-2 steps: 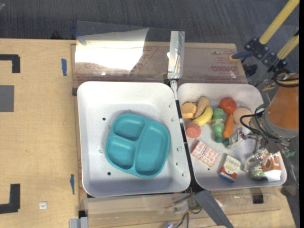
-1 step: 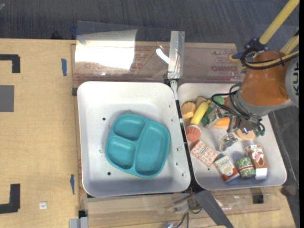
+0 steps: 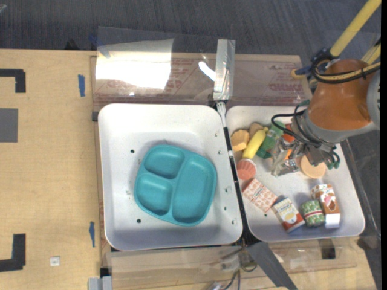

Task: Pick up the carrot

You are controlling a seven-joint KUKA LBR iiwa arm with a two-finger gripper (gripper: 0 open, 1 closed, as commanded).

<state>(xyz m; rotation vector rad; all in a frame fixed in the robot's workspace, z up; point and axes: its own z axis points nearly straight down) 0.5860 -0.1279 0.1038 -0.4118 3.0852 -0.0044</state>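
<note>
The carrot (image 3: 289,140) shows as a small orange piece with a green top, lying in the right bin (image 3: 351,222) near its upper middle and partly hidden under the wrist. My gripper (image 3: 283,161) hangs low over that spot, just below and beside the carrot, among the crowded toys. The view does not show whether the carrot sits inside the gripper.
Around the gripper lie a yellow corn cob (image 3: 255,142), tan pieces (image 3: 240,138), a pink round (image 3: 246,170) and a tan disc (image 3: 313,169). Nearer the front are a patterned box (image 3: 260,195), cartons (image 3: 287,214) and a green can (image 3: 312,212). The left bin holds a teal divided plate (image 3: 175,183).
</note>
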